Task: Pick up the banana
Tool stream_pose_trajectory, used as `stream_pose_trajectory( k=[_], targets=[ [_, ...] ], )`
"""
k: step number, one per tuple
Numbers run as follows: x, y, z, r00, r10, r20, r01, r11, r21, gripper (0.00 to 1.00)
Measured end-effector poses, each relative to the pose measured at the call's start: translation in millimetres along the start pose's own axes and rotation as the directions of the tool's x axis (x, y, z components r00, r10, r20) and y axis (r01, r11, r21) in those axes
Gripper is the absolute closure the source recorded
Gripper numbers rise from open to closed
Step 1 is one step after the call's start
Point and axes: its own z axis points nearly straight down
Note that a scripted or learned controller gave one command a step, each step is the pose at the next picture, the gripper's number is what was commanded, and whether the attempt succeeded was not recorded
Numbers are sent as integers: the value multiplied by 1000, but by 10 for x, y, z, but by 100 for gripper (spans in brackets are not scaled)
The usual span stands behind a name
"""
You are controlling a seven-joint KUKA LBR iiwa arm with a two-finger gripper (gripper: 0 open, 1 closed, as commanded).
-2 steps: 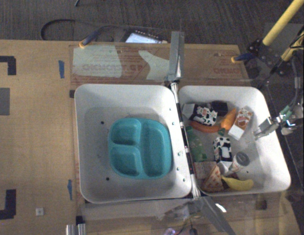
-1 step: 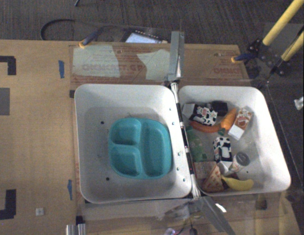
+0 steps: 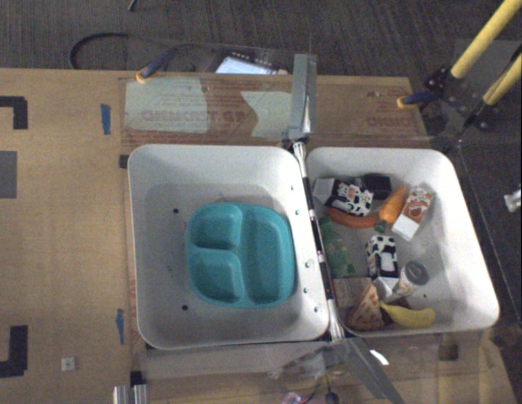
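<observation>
Banana: small yellow curved banana lies flat in the near corner of the right-hand shallow white bin, the bin on the side the arm reaches in from.
Neighbours: brown wedge-shaped toy food touches its stem end; a small grey-capped bottle stands just beside it; an orange carrot and a black-and-white cow-print carton sit farther back.
Other bin: left-hand shallow white bin holds a teal three-compartment plastic plate.
Claw: open or closed, I cannot tell; nothing is seen gripping the banana.
Progress: nothing done, as I judge it; the banana rests untouched on the bin floor.
Left to do: approach, descent, grasp and lift, all of it.
Watch: bin wall and wedge crowd the banana.
</observation>
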Motion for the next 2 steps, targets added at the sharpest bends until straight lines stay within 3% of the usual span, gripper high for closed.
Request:
stream_pose_trajectory(
  k=[1, 2],
  targets=[
    [198, 21, 1677, 872, 489, -1, -489, 872, 3, 0],
    [191, 26, 1578, 872, 490, -1, -490, 872, 1, 100]
  ],
)
